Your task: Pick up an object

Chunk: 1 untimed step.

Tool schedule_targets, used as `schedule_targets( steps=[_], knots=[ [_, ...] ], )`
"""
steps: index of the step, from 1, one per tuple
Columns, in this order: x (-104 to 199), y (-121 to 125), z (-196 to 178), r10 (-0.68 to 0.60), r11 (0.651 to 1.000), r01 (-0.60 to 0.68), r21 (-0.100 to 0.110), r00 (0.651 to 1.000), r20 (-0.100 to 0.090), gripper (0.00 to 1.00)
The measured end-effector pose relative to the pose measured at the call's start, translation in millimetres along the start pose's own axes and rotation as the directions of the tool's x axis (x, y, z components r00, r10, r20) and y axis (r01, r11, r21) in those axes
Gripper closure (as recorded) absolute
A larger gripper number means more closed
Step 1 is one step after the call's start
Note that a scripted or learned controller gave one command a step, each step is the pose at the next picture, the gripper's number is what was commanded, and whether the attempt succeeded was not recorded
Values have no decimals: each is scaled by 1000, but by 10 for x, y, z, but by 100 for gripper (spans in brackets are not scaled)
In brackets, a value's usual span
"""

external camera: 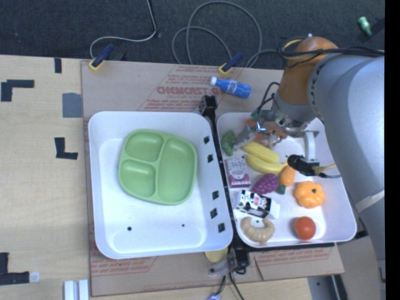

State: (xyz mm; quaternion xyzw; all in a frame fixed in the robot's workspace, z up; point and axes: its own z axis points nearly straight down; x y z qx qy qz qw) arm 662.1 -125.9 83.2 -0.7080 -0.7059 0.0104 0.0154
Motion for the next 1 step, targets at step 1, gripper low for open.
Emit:
schedule_targets(
  steps=[1],
  knots=[
    [10,-1,0,1,1000,-1,-1,1000,3,0]
  ],
)
